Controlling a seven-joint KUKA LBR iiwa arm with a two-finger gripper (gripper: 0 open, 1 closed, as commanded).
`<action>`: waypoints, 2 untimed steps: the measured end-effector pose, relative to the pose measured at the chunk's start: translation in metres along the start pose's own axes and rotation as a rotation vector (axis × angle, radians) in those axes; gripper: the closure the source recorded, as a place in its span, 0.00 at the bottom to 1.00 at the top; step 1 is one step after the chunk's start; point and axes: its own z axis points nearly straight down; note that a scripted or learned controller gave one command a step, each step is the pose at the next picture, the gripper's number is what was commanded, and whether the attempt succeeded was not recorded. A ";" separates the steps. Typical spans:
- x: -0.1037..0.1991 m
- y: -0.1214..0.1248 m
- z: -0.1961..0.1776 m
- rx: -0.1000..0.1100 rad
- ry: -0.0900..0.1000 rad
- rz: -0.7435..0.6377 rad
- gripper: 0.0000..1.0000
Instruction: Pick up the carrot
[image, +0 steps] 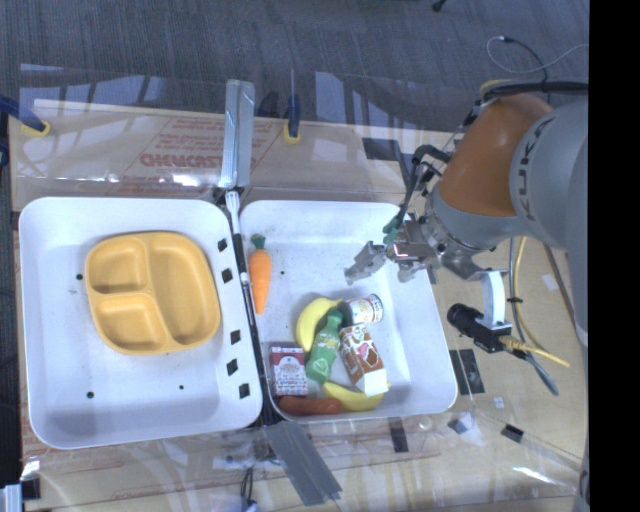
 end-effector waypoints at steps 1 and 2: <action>0.063 0.084 0.104 0.000 -0.002 0.008 0.00; 0.064 0.084 0.094 0.000 -0.001 0.003 1.00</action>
